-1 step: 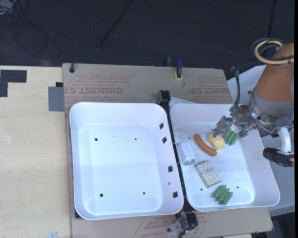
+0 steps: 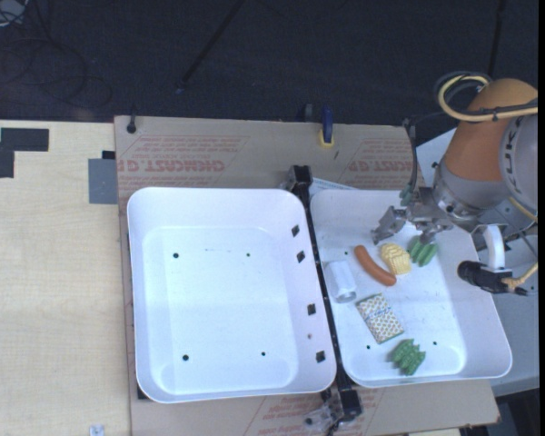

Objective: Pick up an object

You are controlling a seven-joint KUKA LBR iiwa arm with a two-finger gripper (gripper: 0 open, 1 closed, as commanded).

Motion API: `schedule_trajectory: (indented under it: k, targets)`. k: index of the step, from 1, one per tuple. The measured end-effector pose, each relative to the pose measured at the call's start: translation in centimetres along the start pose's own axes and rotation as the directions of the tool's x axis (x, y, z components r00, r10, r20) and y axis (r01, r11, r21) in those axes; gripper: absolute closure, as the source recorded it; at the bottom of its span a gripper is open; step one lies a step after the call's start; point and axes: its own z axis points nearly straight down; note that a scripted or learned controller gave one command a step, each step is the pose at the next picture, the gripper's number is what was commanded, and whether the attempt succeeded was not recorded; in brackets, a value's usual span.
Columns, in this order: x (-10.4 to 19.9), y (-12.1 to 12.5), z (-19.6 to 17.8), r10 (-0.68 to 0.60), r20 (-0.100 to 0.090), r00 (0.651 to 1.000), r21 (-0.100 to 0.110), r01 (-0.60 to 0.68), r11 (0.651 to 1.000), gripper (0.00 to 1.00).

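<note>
We're looking down at the worktop with the two white bins side by side. The left bin just has a few dark dots on its floor. The right bin has all the stuff: an orange sausage-looking thing, a yellow corn piece right beside it, a green bit just past the corn, a clear little cup near the divider, a checkered packet lower down and another green piece near the front edge. The claw hangs over the bin's far side, just above the corn; whether it's spread or pressed together, we can't tell from here.
</note>
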Motion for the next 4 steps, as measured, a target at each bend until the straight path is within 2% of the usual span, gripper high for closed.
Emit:
schedule_trajectory:
  k: [1, 2, 3, 4]
  targets:
    - [2.3, 2.3, 6.5, -0.001, -0.001, 1.000, 0.001, 0.001, 1.000, 0.00]
    - [2.7, 2.3, 6.2, -0.001, 0.000, 1.000, 0.001, 0.001, 1.000, 0.00]
    - [4.7, 1.0, -0.3, -0.002, 0.000, 1.000, -0.006, 0.002, 1.000, 0.00]
    - [13.4, -1.0, -4.0, -0.007, -0.004, 1.000, -0.003, 0.007, 1.000, 0.00]
